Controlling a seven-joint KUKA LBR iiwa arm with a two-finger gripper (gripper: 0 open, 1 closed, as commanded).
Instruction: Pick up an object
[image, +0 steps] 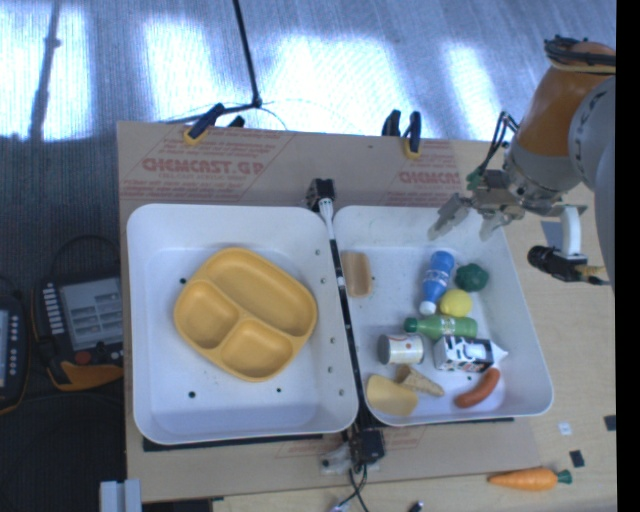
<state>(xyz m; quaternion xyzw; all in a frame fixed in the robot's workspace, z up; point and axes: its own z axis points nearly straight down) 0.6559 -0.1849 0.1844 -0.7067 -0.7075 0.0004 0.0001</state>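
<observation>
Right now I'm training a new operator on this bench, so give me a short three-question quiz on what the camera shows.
1. True or false: the yellow plate lies in the left bin.
2. What lies outside the bins, at the bench's near edge? A) carrot B) sausage C) lemon
3. Fill in: the gripper hangs over the ____ bin's far edge.

Key: 1 true; 2 A, the carrot; 3 right.

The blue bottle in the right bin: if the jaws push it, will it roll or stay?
The blue bottle lies on its side and looks round, so it would probably roll sideways. The green ball and yellow ball beside it might stop it.
</observation>
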